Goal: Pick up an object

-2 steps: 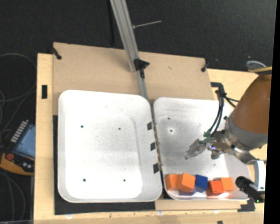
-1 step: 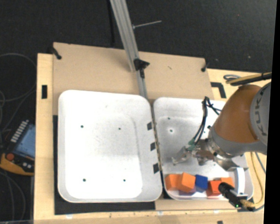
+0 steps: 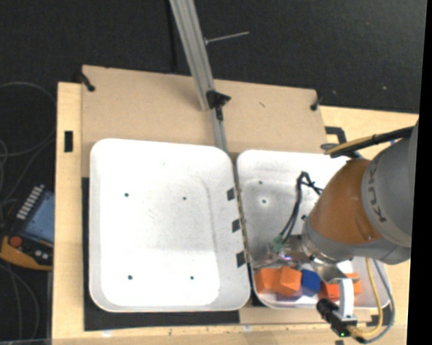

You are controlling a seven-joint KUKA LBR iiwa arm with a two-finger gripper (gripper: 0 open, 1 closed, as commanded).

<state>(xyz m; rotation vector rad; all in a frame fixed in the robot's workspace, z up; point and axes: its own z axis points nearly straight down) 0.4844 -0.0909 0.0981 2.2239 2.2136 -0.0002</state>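
The arm (image 3: pixel 367 206) covers the right bin (image 3: pixel 263 178), hiding the pincer; its grip cannot be told.

Two white bins (image 3: pixel 162 223) (image 3: pixel 267 178) sit side by side on the counter (image 3: pixel 277 121); beside the end effector (image 3: pixel 298 264) lie two orange blocks (image 3: pixel 279 280) (image 3: pixel 333 290) and one blue block (image 3: pixel 310 281).

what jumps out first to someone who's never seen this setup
The big grey arm with its orange band reaches in from the right and hangs low over the right bin. Beneath it, at that bin's near edge, sit bright orange blocks and a blue object. The left bin spreads wide and white beside it.
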